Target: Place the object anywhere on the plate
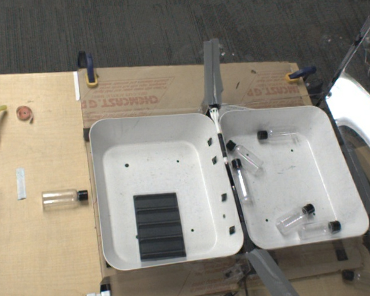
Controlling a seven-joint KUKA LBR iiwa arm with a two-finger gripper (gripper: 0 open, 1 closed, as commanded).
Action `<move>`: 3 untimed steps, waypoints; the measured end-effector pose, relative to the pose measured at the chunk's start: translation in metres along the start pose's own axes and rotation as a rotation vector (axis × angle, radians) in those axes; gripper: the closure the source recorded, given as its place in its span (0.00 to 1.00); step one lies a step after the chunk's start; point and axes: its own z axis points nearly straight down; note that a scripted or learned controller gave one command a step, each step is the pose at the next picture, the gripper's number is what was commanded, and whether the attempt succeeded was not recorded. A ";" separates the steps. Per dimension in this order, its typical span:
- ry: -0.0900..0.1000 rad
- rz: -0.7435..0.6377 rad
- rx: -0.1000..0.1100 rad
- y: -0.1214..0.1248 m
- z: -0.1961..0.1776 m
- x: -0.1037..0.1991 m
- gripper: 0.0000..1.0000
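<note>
Camera view | vials (pixel 296 218) in right bin (pixel 344 164) | dark plate (pixel 159 226) in left bin (pixel 111 181)

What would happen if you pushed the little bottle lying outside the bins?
The bottle would probably roll, since it looks round and lies on its side on the flat bench. It looks clear and seems to have nothing in it, so it is likely light. Its smooth sides could be slippery to pinch.
</note>
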 end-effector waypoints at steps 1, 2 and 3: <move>-0.002 0.124 0.002 -0.012 0.000 -0.032 0.00; 0.000 0.178 0.000 -0.003 0.000 0.009 0.00; 0.000 0.182 0.000 0.004 0.000 0.010 0.00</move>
